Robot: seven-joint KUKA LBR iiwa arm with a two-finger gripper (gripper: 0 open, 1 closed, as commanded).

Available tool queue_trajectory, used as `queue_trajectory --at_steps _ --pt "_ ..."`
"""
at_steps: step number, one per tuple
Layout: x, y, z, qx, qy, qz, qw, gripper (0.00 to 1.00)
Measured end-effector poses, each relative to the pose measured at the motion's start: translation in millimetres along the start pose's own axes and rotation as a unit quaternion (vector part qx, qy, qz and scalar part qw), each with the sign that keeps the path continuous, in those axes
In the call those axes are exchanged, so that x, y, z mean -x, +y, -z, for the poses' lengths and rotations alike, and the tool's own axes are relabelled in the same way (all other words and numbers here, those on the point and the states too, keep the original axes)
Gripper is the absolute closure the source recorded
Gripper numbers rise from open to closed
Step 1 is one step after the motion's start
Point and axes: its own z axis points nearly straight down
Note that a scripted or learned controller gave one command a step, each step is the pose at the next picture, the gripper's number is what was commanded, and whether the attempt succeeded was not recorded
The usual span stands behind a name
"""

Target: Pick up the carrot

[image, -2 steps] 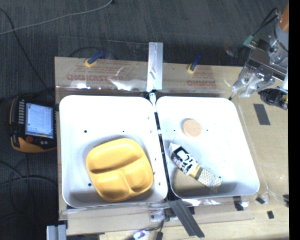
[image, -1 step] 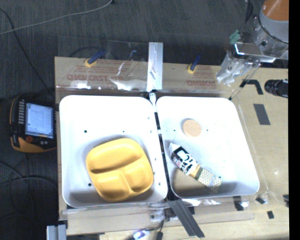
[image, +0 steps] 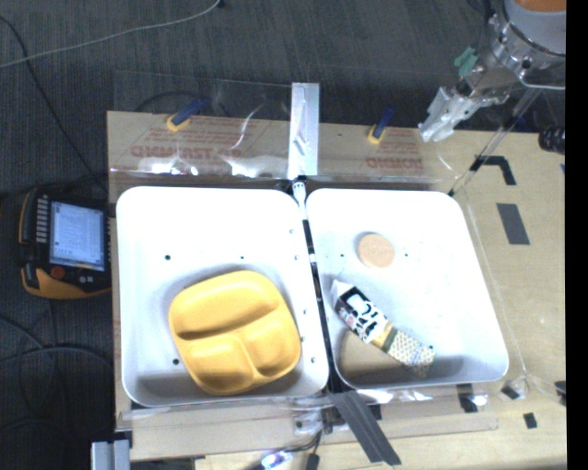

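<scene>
Camera view, arm (image: pixel 528 23) cut off at top right, jaws (image: pixel 439 121) beyond the right bin (image: pixel 478 266), their state unclear.

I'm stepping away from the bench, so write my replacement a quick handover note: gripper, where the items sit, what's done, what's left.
Gripper: raised at the view's upper right, beyond the right bin, with nothing between its fingers.
Left bin: a yellow divided tray.
Right bin: a round tan disc, possibly a carrot slice, and a black-and-white packet lying near the front.
Done: no pick yet.
Left: confirm which item is the carrot, move over the right bin, descend, grasp, lift.
</scene>
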Motion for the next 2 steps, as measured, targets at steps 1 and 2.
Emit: queue_trajectory --at_steps 1,2 --pt "-2.1 28.0 0.4 0.001 0.0 0.171 0.9852 1.0" --pt "6.3 26.8 0.9 0.002 0.0 0.336 0.9419 1.0"
